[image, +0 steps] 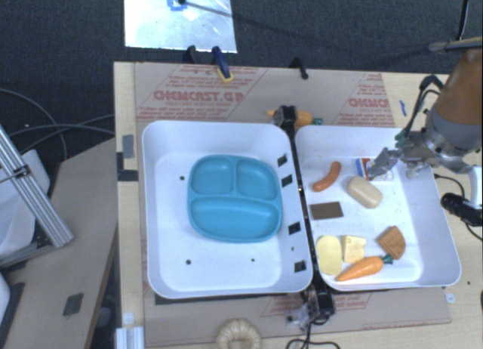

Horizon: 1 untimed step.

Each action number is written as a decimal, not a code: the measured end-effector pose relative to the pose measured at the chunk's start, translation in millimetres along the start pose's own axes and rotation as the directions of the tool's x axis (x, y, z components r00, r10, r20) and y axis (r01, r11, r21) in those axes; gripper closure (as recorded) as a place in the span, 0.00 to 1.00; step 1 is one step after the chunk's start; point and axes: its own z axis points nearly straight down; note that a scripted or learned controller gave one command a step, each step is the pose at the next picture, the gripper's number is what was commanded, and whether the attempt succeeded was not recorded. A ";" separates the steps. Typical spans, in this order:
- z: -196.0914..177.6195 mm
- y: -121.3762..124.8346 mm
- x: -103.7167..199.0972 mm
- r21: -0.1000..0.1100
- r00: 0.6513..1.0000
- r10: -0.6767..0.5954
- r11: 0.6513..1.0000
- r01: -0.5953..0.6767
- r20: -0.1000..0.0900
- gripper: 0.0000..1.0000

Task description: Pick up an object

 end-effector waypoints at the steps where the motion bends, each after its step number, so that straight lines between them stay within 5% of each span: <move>1: -7.1 3.0 0.2 -0.012 1.000 -0.003 1.000 0.003 0.003 0.00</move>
